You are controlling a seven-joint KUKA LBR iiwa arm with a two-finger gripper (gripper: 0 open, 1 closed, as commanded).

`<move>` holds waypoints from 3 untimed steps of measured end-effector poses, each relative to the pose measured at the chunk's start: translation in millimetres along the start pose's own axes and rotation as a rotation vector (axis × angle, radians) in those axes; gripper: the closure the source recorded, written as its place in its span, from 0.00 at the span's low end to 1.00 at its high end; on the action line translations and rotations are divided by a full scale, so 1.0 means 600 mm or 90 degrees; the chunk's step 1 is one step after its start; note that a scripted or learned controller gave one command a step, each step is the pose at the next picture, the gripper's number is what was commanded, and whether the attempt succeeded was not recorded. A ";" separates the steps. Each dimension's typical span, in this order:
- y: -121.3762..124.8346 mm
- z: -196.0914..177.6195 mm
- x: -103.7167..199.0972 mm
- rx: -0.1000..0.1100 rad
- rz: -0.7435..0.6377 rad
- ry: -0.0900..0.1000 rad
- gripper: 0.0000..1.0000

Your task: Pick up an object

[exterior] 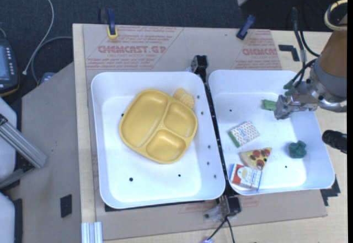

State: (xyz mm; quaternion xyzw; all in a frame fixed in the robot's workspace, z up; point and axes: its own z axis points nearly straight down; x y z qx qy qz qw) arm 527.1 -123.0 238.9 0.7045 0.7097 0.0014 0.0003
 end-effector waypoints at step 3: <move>0.007 0.023 0.279 0.003 0.001 0.000 1.00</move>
